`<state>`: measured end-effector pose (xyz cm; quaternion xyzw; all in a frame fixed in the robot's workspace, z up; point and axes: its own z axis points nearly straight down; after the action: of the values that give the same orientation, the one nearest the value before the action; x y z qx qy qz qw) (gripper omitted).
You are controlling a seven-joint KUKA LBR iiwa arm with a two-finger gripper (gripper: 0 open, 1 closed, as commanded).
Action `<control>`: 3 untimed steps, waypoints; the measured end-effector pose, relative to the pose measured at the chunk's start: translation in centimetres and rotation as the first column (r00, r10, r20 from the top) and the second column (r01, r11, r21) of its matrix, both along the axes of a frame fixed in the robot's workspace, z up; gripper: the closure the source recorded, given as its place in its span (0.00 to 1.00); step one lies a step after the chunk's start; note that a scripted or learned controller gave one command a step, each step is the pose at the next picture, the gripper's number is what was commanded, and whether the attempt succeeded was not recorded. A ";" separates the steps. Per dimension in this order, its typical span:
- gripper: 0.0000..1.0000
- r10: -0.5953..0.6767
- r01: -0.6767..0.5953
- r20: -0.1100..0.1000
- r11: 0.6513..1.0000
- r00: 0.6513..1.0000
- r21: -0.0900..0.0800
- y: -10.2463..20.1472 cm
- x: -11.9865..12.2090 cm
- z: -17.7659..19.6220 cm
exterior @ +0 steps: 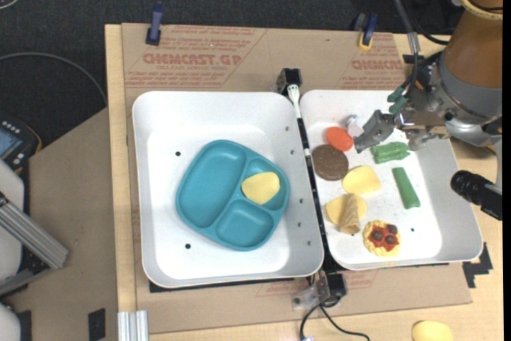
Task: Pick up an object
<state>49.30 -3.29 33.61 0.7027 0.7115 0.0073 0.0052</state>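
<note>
The right bin (pixel 447 243) holds several toy foods: an orange-red piece (pixel 339 139), a brown round cookie (pixel 329 162), a yellow chunk (pixel 362 180), a green block (pixel 390 152), a green stick (pixel 406 188), a tan wedge (pixel 346 212) and a small pizza slice (pixel 382 237). My gripper (pixel 382 135) hangs over the far part of this bin, just above the green block and to the right of the orange-red piece. Nothing is visibly held in it.
The left bin (pixel 160 132) holds a blue divided plate (pixel 207 188) with a pale yellow piece (pixel 260 187) in its right compartment. A black divider bar (pixel 302 141) runs between the bins. A black cylinder (pixel 477 192) juts in over the right bin's right rim.
</note>
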 end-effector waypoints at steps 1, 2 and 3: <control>1.00 -0.011 0.011 -0.013 1.000 1.000 -0.004 -0.6 -0.1 0.2; 1.00 -0.007 0.007 -0.009 1.000 1.000 -0.002 3.5 -1.3 6.7; 1.00 -0.009 0.008 -0.026 1.000 1.000 -0.003 6.5 -1.4 -0.3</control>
<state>47.86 3.26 33.31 0.7057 0.7085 -0.0028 -0.0033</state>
